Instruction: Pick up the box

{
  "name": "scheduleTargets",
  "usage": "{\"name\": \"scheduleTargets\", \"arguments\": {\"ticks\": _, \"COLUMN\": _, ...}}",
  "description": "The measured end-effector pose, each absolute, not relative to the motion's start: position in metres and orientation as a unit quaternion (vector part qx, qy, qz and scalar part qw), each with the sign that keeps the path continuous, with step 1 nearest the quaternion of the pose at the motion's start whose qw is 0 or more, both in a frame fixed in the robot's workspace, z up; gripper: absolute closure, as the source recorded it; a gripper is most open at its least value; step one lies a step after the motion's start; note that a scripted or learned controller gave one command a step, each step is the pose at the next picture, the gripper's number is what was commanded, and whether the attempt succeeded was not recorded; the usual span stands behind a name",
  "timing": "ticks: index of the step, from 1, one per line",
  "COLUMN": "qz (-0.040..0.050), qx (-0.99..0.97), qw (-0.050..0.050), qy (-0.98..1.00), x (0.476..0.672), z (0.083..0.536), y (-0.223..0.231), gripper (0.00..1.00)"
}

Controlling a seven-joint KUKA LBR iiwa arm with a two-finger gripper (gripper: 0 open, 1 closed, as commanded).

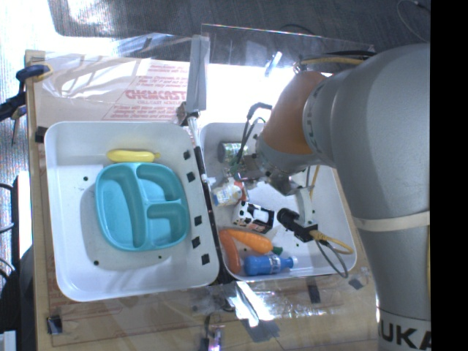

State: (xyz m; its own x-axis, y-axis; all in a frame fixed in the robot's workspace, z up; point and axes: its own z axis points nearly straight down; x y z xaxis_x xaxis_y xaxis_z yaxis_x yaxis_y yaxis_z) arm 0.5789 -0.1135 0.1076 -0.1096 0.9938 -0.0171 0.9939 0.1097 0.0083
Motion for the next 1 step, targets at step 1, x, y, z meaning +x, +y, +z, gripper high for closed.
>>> {"name": "scheduleTargets", "arguments": {"ticks": 1, "qz": 0.0003, "qx": 0.56, "qw": 0.001, "qy": 0.828, "x": 0.5788, "z": 0.239, "y": -0.0745, "gripper": 1.0}}
